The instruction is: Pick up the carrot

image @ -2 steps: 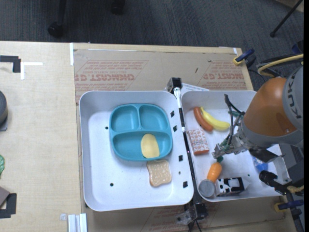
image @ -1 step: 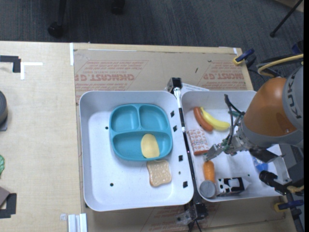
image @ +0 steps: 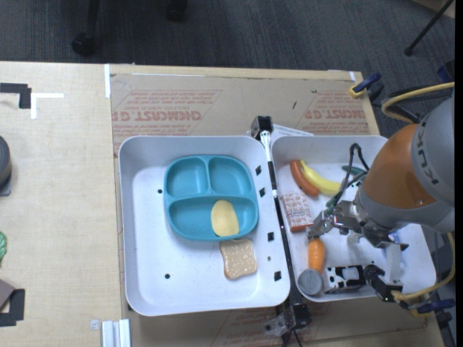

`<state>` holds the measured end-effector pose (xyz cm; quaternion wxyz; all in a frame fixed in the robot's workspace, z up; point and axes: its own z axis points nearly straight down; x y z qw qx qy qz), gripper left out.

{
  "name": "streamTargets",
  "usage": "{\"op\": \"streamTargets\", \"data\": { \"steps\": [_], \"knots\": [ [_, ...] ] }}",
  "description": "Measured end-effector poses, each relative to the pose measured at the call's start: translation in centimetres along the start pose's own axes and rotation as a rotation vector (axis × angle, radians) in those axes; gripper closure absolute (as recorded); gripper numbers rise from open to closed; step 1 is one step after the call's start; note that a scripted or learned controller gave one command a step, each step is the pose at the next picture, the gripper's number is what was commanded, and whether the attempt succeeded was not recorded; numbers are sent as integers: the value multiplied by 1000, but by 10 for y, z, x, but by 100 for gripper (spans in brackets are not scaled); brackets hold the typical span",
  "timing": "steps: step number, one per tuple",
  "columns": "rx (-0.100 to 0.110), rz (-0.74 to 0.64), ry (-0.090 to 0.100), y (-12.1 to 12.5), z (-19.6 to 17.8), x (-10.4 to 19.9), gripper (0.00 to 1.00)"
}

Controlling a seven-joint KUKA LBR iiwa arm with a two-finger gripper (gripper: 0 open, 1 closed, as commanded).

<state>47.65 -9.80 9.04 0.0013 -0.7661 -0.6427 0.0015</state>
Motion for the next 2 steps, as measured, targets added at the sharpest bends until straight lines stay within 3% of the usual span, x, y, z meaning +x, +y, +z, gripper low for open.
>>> {"op": "streamTargets", "data": {
  "steps": [1, 2],
  "knots": [
    [0, 0, -1, 1, -8, -1, 100],
    [-2, 23, 0, -10, -101, 68, 100]
  ]
}}
